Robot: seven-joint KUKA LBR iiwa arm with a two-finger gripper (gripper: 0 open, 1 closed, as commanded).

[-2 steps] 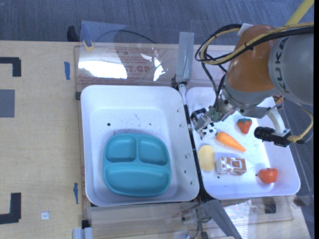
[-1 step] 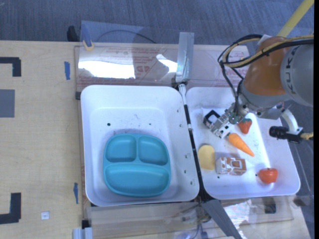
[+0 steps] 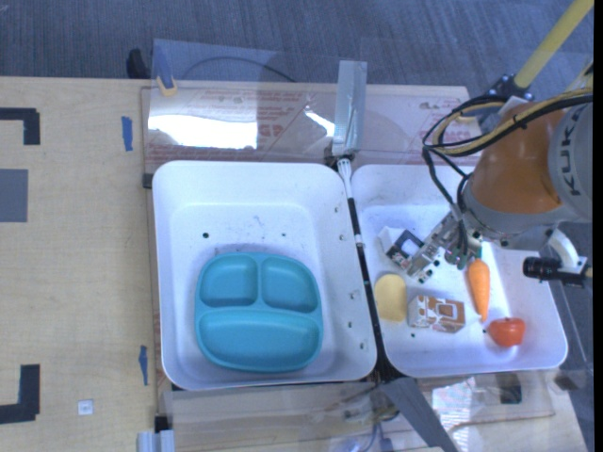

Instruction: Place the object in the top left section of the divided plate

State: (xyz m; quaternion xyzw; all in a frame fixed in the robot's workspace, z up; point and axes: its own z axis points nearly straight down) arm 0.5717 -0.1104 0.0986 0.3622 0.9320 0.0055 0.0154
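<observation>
Teal plate (image 3: 257,313) with three sections lies in the left bin (image 3: 179,191), well apart from the gripper (image 3: 435,258) and to its left. The gripper hangs low in the right bin (image 3: 551,351); how far its fingers are parted cannot be told, and nothing is seen held between them. Just beside it lie a carrot (image 3: 480,286), a yellow piece (image 3: 390,296) and a brown block (image 3: 437,313); a red piece (image 3: 507,331) lies further off. Which is the task's object is unclear. A good grasp would centre on one item, clear of its neighbours, then carry it to the plate's upper left section. Letters "KU" show on the arm (image 3: 528,172).
</observation>
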